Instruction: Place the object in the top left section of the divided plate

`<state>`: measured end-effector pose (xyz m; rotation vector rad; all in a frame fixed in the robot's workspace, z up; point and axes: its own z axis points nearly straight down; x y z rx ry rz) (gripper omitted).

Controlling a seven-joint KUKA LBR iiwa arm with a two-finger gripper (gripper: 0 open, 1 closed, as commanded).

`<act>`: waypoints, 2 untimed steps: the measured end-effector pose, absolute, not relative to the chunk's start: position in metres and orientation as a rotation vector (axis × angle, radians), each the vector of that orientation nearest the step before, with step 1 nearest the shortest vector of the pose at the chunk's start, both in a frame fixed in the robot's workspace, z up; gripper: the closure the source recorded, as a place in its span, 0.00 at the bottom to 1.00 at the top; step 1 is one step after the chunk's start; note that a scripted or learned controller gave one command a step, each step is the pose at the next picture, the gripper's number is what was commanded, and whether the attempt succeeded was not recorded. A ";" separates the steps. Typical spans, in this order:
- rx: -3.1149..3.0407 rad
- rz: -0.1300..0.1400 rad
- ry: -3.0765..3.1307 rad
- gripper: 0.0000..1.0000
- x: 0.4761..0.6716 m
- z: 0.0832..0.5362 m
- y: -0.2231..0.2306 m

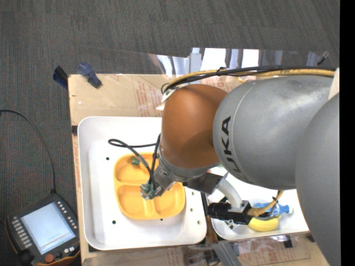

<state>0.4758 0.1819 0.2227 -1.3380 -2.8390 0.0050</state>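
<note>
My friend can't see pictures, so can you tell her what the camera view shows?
A big grey and orange robot arm reaches over a yellow divided plate in the left white bin, its tool low above the plate's middle. In the right bin lie a banana and some smaller things. A handheld screen sits at the bottom left.

A: Where's the gripper [148,190]?
B: Low over the yellow plate [130,204] in the left bin [89,148].
A: And the right bin [294,218]?
B: A banana [263,223] lies there, by a blue thing [282,209].
</note>
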 end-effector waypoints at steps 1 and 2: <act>-1.427 0.008 -2.792 1.00 0.519 0.162 0.157; -1.400 0.006 -2.807 1.00 0.476 0.192 0.105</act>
